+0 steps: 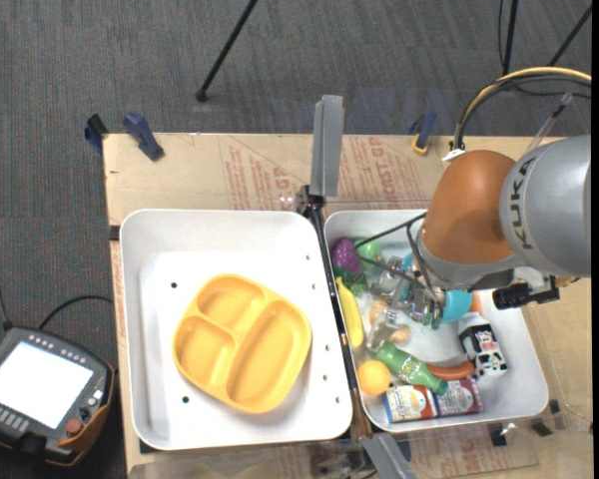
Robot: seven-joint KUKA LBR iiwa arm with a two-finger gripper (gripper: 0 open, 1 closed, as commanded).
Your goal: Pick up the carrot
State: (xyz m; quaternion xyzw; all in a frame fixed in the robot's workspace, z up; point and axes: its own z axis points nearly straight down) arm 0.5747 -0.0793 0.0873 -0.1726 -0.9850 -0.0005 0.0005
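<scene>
Glossy yellow plastic tray (242,341), matt white bins (140,267)

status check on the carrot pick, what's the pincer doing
Pincer low in the right bin, nothing seen held. Carrot lies apart from it, near the front. Green bottle crowds the carrot.

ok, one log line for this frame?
task: pick carrot | gripper: over right bin | carrot: in bin, not held | yellow tray: left bin

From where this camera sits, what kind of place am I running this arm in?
Most likely a robotics lab test cell, not a kitchen. The two white bins sit on a plywood bench held by clamps; a teach pendant lies on grey carpet; the food in the right bin looks like toys.
</scene>
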